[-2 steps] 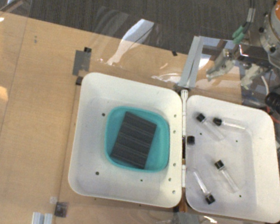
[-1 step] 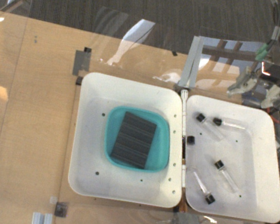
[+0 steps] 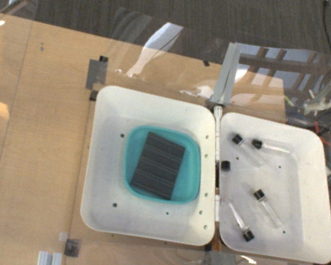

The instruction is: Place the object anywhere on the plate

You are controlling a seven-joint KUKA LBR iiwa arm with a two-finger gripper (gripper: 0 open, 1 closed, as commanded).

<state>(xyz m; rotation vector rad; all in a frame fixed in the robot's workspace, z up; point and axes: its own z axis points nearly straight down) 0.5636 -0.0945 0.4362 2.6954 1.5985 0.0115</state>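
A dark ribbed block [image 3: 159,166] lay on a teal plate [image 3: 192,176] in the middle of the left bin [image 3: 105,150], near the centre of the frame. In the right bin [image 3: 308,185] lay several clear tubes with black caps: one [image 3: 271,146] near its upper edge, one [image 3: 267,205] in the middle and one [image 3: 239,223] toward the lower left. I could not tell the state of the gripper.

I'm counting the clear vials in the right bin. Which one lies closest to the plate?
The short vial against the right bin's left wall, beside the teal plate's bin. The other vials lie farther right.
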